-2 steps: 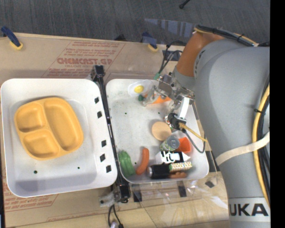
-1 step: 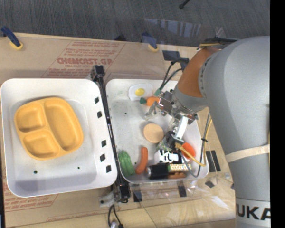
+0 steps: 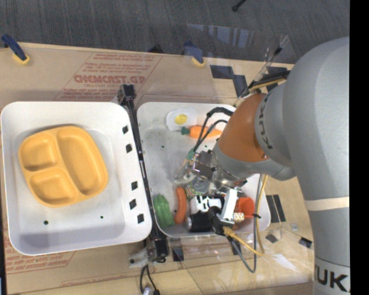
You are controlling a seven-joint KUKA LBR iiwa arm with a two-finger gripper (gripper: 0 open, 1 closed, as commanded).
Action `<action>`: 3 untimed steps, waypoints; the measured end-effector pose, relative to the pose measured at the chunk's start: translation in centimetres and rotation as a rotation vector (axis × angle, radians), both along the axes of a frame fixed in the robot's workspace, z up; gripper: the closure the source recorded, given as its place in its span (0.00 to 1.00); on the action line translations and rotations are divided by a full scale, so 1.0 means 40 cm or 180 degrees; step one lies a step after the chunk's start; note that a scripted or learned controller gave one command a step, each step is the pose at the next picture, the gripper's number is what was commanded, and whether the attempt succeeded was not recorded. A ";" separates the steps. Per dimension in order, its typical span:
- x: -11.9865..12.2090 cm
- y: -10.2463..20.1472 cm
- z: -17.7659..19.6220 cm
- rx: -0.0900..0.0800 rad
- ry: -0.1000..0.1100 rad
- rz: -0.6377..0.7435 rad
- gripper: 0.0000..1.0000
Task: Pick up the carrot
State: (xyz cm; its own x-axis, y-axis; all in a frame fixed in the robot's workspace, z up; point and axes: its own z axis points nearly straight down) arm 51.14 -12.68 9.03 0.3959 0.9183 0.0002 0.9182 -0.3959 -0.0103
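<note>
The carrot (image 3: 198, 131), orange with a small green top, lies near the far edge of the right bin (image 3: 152, 146), just below a fried-egg toy (image 3: 181, 118). Its right end is hidden behind the arm's orange band and a black cable. My gripper (image 3: 193, 171) hangs low over the middle of the same bin, nearer the camera than the carrot and apart from it. Nothing can be seen held at its tip.
A green vegetable (image 3: 163, 209) and a reddish sausage (image 3: 181, 205) lie side by side at the right bin's near left corner. A red piece (image 3: 246, 206) sits by its near right side. The left bin (image 3: 12, 226) holds a yellow divided plate (image 3: 61, 165).
</note>
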 end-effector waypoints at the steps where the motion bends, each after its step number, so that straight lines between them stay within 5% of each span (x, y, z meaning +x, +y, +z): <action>1: 0.207 -0.152 0.006 -0.0019 -0.0035 0.0762 0.00; 2: 0.079 -0.117 0.000 0.0002 -0.0010 0.0936 0.00; 3: 0.083 -0.118 0.027 -0.0003 -0.0016 0.0955 1.00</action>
State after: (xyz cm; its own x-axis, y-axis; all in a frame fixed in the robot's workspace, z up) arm 54.47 -17.39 10.11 0.1068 0.9943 0.0007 0.9943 -0.1068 -0.0051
